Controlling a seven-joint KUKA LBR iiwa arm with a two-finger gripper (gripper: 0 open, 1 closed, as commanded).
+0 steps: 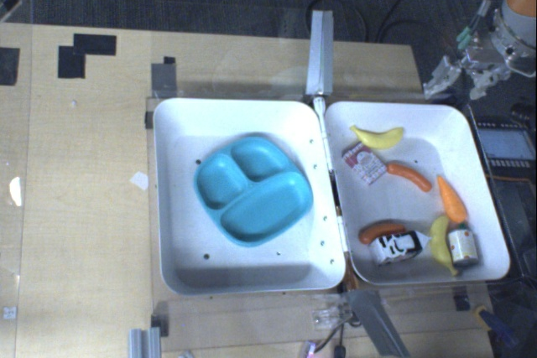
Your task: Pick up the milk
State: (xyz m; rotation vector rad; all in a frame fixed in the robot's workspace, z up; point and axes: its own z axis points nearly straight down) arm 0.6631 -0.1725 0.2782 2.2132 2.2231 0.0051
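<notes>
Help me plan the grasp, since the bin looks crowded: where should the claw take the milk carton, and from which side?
Probably from straight above, across the milk carton's narrow width at its middle. It lies on its side near the right bin's front wall, a sausage touching its upper left and a banana at its right end, so the ends look blocked.

1. From my station I get an evenly lit, fairly bright feed; light falls from above, with no hard-edged shadows.
2. The two shallow white plastic bins [168, 205] read slightly blown out, and their inner walls carry soft grey shading along the near edges.
3. The pale wooden table [84, 180] shows faint glare patches at far left, as if through a clear sheet.
4. The blue divided plastic tray [253, 189] has a mild sheen and looks soft.
5. The whole frame is low-resolution and a little blurred; the small label print at right is unreadable.
6. The dark floor at top stays dim.
</notes>
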